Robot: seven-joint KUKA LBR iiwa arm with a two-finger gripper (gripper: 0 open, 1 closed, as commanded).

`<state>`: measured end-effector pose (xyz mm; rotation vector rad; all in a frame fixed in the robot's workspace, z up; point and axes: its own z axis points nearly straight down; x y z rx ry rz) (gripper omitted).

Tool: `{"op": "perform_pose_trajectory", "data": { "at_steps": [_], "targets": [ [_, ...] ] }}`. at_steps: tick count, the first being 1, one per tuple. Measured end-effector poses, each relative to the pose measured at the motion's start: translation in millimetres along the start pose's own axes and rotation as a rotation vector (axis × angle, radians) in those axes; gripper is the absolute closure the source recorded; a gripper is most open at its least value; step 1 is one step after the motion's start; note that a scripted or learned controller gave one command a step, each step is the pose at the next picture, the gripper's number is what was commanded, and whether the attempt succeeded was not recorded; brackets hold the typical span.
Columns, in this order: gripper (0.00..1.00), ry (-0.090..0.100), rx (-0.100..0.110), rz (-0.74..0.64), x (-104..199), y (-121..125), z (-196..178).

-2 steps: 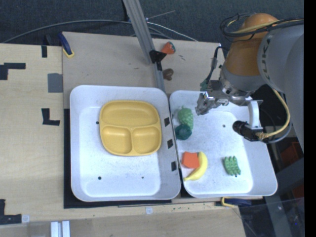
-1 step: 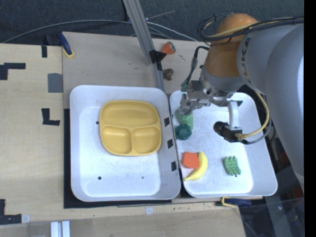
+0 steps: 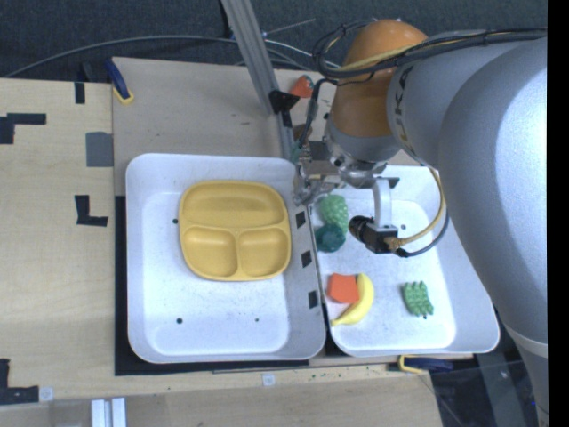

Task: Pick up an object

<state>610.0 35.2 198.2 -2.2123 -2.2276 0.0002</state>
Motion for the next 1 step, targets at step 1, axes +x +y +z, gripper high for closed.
{"op": "perform_pose_trajectory", "data": {
  "at_steps": [1],
  "targets": [
    [1.00,0.001,-0.001,-0.001,56.4,-3.9,-15.0]
  ]
}}
